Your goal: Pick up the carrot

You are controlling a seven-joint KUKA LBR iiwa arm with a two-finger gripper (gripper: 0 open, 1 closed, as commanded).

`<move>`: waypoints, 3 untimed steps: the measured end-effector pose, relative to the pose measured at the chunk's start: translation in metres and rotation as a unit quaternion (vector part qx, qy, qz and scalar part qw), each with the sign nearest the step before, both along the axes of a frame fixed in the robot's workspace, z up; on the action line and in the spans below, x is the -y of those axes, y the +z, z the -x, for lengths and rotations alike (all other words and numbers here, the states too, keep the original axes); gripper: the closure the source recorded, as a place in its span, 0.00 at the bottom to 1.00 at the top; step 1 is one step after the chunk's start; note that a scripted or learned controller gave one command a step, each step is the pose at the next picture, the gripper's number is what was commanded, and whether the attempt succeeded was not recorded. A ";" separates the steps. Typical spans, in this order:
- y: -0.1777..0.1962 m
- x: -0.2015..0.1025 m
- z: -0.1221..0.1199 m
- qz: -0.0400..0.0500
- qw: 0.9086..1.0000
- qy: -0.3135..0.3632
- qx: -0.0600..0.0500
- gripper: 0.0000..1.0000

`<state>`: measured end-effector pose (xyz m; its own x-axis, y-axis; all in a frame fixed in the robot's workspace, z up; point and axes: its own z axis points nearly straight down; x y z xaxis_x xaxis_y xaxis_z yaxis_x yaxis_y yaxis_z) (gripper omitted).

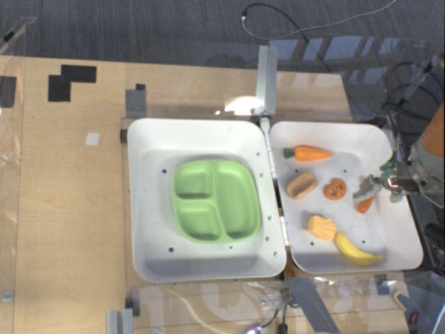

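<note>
One carrot (312,154) lies untouched at the right bin's (403,250) twelve o'clock while the gripper (366,193), at three o'clock, apparently pinches a small red-orange piece (364,204) instead.

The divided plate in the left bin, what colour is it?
Light green; the divided plate shows plainly in the camera view.

Seen from above: two white bins side by side on a wooden bench. In the left bin (142,186), a green divided plate (216,200). In the right bin (400,245), a carrot (311,154) near the top, a hot dog (302,185), a brown pretzel (335,189), a yellow ridged piece (321,227) touching a banana (356,250). At the right edge, the gripper (372,186) low over a small red-orange item (364,204).
</note>
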<state>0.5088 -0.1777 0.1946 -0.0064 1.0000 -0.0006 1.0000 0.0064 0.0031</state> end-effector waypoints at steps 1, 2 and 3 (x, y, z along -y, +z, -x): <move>-0.032 -0.033 -0.064 0.001 0.982 0.189 0.001 0.00; -0.042 -0.053 -0.144 0.002 0.952 0.307 0.002 0.00; -0.091 -0.038 -0.159 -0.001 0.906 0.423 -0.005 0.00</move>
